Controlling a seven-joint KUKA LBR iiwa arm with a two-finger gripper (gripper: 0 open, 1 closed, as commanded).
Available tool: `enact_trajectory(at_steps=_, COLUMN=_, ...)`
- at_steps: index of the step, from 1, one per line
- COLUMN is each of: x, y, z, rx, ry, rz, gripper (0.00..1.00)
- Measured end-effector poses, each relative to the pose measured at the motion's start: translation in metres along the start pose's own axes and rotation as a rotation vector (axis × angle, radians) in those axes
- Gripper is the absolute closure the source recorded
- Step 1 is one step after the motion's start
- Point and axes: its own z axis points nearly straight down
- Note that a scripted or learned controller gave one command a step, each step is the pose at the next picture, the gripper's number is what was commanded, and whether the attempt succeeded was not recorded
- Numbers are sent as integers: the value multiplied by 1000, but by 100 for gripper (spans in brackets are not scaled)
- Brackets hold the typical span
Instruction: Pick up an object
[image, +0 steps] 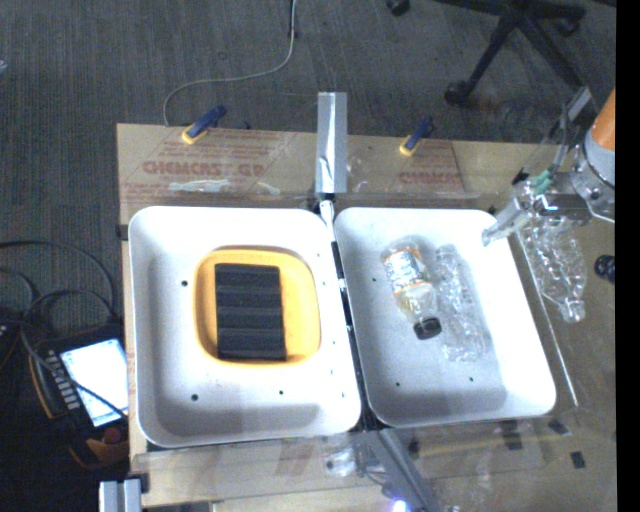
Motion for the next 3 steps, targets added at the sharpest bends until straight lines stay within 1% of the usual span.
enact_trajectory(at_steps=1, x=67, y=35, z=92, rx=1, ry=0, rz=-38, gripper=0)
enact_trajectory(at_steps=2, x=87, y=23, z=163, rx=-12, ry=-2, rz=-168, gripper=0)
enact_trajectory(at_steps=3, x=88, y=22, z=166, rx=-36, ry=-10, rz=-194, gripper=0)
